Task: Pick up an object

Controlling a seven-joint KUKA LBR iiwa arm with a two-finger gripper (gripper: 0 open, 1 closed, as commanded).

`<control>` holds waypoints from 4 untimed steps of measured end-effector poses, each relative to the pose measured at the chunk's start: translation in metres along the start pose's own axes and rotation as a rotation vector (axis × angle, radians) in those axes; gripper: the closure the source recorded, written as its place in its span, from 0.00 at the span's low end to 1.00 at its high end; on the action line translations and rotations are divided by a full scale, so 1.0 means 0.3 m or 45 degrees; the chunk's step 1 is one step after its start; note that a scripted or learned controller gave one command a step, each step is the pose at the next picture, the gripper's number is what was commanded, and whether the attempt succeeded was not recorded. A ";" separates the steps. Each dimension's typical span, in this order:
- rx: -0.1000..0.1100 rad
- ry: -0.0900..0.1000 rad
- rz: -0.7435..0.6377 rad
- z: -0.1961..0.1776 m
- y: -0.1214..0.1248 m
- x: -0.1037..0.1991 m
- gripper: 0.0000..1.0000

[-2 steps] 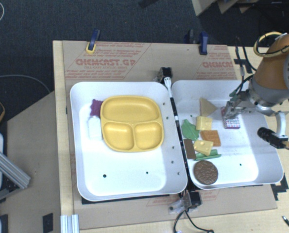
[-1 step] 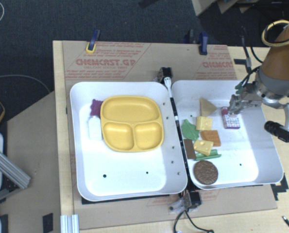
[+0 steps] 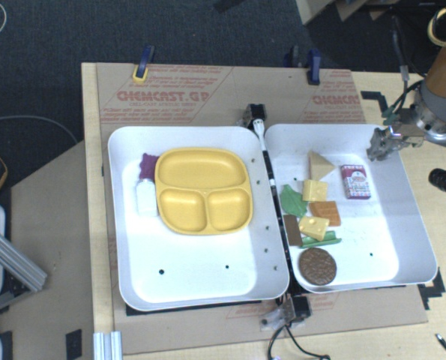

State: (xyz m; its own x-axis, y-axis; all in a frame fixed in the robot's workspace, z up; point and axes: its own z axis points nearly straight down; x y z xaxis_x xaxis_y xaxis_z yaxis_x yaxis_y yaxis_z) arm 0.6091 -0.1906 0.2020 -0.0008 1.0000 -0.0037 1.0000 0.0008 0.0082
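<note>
Lying flat, small red packet (image 3: 356, 181), white label.

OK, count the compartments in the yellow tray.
3. The yellow tray in the left bin has one long compartment across its far side and two smaller ones side by side nearer the camera.

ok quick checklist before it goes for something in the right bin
1. Gripper over the right bin: ok, above its far right corner.
2. Finger state: cannot tell.
3. Gripper carrying nothing: cannot tell.
4. Easy target: ok, red packet lies apart from the pile.
5. Pile separable: not ok, cheese pieces, green piece and cracker touch or overlap.
6. Brown round patty reachable: ok, near the front rim.
</note>
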 end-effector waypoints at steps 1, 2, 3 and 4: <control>0.004 0.002 0.000 -0.082 0.004 -0.001 1.00; 0.014 0.009 -0.006 -0.047 -0.025 0.173 1.00; 0.014 0.008 -0.006 -0.089 -0.078 0.348 1.00; 0.015 0.008 -0.006 -0.077 -0.115 0.555 1.00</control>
State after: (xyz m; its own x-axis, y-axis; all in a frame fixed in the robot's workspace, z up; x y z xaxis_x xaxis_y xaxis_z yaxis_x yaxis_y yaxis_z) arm 0.5743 -0.0240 0.2243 -0.0055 1.0000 0.0026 1.0000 0.0056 -0.0034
